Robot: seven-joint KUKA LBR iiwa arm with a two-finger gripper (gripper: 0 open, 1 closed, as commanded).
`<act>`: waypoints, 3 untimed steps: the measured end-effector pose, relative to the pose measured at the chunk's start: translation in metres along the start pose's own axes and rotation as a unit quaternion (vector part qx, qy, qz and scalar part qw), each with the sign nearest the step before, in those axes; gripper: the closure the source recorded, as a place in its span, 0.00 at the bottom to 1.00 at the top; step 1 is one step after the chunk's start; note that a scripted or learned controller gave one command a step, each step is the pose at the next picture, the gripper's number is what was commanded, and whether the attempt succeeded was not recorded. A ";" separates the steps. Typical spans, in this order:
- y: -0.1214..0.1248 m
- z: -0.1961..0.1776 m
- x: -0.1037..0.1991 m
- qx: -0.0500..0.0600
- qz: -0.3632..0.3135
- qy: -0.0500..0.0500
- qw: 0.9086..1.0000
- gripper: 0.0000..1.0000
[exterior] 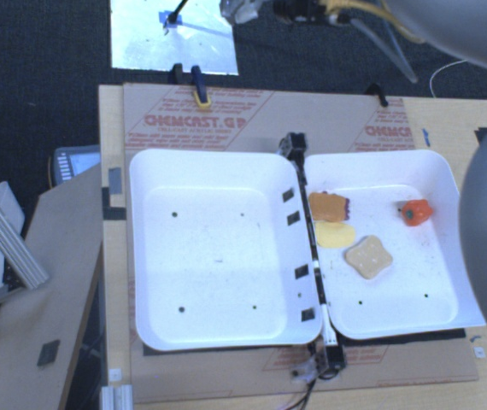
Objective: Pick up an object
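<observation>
Four small food-shaped objects lie in the right bin, all in its rear half. A tan piece shaped like a bread slice sits nearest the bin's middle, its corner touching a flat pale yellow piece just behind it. Behind that, close to the bin's left wall, is an orange-brown block with a dark purple edge. Well apart from these, near the right wall, lies a small orange-red object with a dark spot on top.

The left bin stands just beside the right one, the two joined along their shared edge by a row of black clips. Small dark dots mark both floors. The bins rest on a brown board printed with "CHEMCAST" in red, lying on the pale wooden bench. Beyond the bench's rear edge is dark carpet with a shiny metal sheet.

The gripper is high above the rear edge, far from the bins; I cannot tell how it is set, and nothing shows in it.
</observation>
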State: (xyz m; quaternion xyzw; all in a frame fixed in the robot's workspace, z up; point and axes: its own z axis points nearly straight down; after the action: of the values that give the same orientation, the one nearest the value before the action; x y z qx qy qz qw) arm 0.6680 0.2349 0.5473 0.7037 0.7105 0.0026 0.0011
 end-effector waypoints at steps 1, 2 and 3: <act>0.000 0.001 0.000 0.001 0.000 0.000 1.000 0.00; 0.000 -0.011 0.001 -0.001 -0.002 0.000 1.000 1.00; -0.072 0.011 -0.092 0.002 0.008 -0.002 1.000 1.00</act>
State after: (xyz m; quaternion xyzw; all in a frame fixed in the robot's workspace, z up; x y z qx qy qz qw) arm 0.5968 0.1426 0.5362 0.7094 0.7048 0.0000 0.0007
